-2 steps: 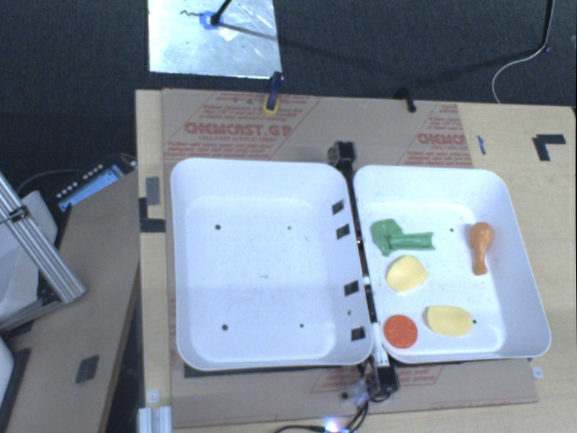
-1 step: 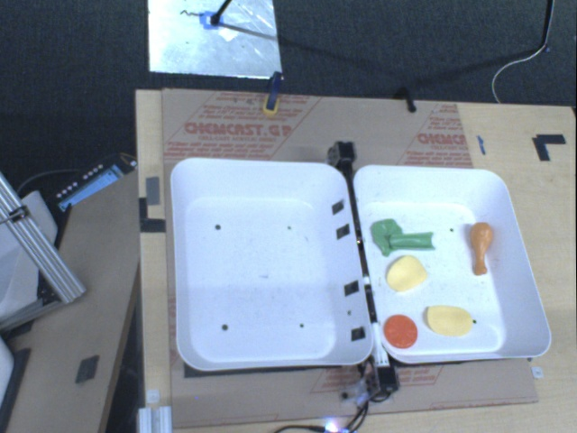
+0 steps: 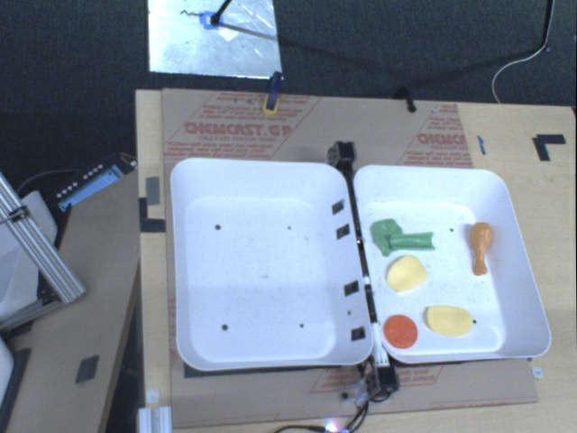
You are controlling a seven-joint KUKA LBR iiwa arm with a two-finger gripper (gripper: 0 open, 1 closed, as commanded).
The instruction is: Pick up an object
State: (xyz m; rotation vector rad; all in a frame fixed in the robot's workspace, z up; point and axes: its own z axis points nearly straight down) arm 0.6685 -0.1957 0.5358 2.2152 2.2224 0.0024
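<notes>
The right bin [image 3: 514, 242] holds several small toy foods. A green piece [image 3: 398, 236] lies near its left wall, with a pale yellow lump [image 3: 407, 273] just below it. An orange drumstick-shaped piece [image 3: 480, 244] rests towards the right side. A red disc [image 3: 401, 332] and a flat yellow piece [image 3: 448, 320] sit along the front of that bin. All of them lie apart from one another.
The left bin [image 3: 261, 260] stands beside the right one, joined by a black hinge strip [image 3: 356, 251]. Both rest on a cardboard sheet [image 3: 243, 124]. A metal plate [image 3: 215, 23] lies beyond the bench, and a silver frame [image 3: 36, 251] stands at the left.
</notes>
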